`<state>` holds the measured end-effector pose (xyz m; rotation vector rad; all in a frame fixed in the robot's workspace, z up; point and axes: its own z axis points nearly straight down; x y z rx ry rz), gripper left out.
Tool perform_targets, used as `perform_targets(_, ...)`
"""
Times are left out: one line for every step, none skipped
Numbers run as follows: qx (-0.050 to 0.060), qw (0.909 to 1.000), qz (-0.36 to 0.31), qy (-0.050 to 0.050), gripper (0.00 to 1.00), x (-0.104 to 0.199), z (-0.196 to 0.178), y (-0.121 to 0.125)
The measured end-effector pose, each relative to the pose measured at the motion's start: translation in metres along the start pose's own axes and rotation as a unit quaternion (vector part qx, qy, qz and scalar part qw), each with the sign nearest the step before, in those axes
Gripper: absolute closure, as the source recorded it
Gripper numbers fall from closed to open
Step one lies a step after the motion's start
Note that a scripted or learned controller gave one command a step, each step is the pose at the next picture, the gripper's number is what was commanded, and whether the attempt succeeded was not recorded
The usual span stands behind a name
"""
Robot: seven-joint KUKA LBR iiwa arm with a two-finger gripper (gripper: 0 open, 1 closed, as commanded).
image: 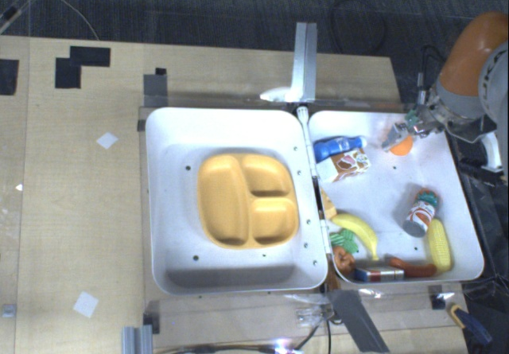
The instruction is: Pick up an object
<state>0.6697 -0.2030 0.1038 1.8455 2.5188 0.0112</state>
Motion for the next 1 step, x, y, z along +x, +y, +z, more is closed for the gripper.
perform_targets(0.004,0.9790,0.204,0.002,1.00,0.0179,-0.0807,0.0033)
